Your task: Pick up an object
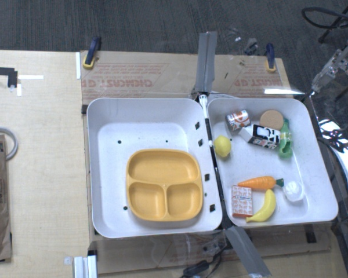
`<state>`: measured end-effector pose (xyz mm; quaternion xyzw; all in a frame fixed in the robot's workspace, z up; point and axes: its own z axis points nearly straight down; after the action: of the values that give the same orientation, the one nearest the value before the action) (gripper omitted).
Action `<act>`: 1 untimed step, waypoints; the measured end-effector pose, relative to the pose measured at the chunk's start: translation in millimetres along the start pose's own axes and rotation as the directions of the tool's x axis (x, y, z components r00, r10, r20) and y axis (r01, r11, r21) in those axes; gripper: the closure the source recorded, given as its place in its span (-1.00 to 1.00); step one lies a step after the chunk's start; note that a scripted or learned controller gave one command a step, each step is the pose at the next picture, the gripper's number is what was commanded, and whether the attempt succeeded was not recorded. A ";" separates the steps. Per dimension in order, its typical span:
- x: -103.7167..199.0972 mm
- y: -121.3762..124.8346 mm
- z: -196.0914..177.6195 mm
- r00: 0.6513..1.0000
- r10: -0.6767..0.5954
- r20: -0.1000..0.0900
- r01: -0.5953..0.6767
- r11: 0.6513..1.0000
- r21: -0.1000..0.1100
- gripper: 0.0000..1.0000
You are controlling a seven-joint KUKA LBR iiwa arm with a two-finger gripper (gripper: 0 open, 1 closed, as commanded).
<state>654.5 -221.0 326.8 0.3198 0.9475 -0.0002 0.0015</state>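
We cannot tell the tool's (336, 68) state, so we should descend squarely over the lemon (222, 146), standing apart from its neighbours.

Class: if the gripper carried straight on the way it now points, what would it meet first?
Probably the right bin at its far corner rim, just under the gripper; blur and unclear depth make this uncertain.
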 end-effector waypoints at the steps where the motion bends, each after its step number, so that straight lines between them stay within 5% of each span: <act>1: 20.9 -16.9 -17.0 0.975 -0.222 0.000 0.222 0.975 -0.001 1.00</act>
<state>627.6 -221.7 343.7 0.2120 0.9773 -0.0001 0.0017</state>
